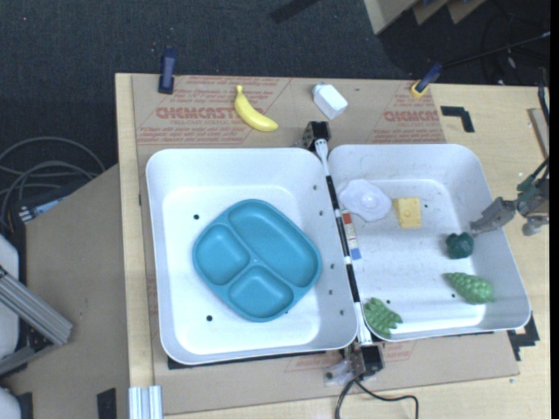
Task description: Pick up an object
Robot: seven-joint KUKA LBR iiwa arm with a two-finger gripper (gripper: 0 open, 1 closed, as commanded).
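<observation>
Camera view: two white bins are seen side by side on the counter [131, 234]. The left bin [175, 190] is taken up by a blue divided plate [255, 258]. In the right bin [463, 168], which is used here as the landmark, several small things are scattered: a dark green ball [459, 245] near its right wall, a light green knobbly piece [470, 287] just in front of the ball, a leafy green piece [382, 316] at its front left corner, a yellow block [407, 212] near its middle, and a white lid-like disc [365, 201] towards its left wall. Beyond the bins, a banana [254, 112] and a white block [330, 100] are lying on the counter.

The claw [511, 218] is seen at the right bin's right rim, just beside and above the ball. Whether it is spread or pressed together cannot be told, and nothing is seen pinched in it.

The ball is judged to be the likeliest target, being nearest. For a good pick, the claw should be centred over the ball and lowered well past its widest part before closing, since a round thing is easily squeezed out. The nearby wall should be allowed for, and the knobbly piece should be left unbumped.
</observation>
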